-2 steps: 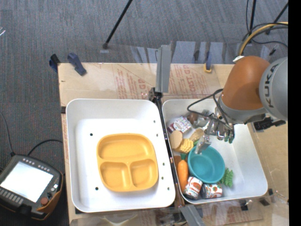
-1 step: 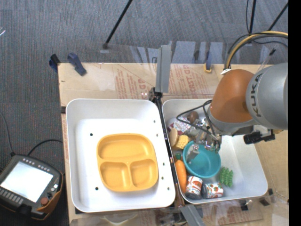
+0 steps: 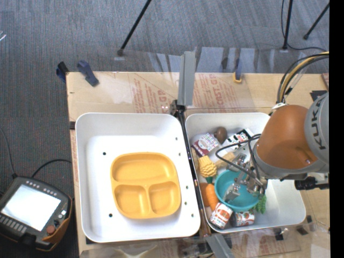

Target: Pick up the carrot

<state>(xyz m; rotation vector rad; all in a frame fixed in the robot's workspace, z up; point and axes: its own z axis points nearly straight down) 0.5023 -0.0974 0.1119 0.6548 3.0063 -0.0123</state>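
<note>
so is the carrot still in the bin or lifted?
In the bin: the carrot lies in the right bin beside the teal bowl.

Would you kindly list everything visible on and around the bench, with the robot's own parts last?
white bins: two, side by side on the bench
tray: one, yellow, three compartments, in the left bin
carrot: one, orange, right bin, by the bowl's left side
bowl: one, teal, right bin
corn: one, yellow, right bin, above the carrot
small cans: two, red and white, right bin's near edge
pendant: one, grey, on the floor at the left
arm: one, grey and orange
gripper: one, over the bowl
</note>
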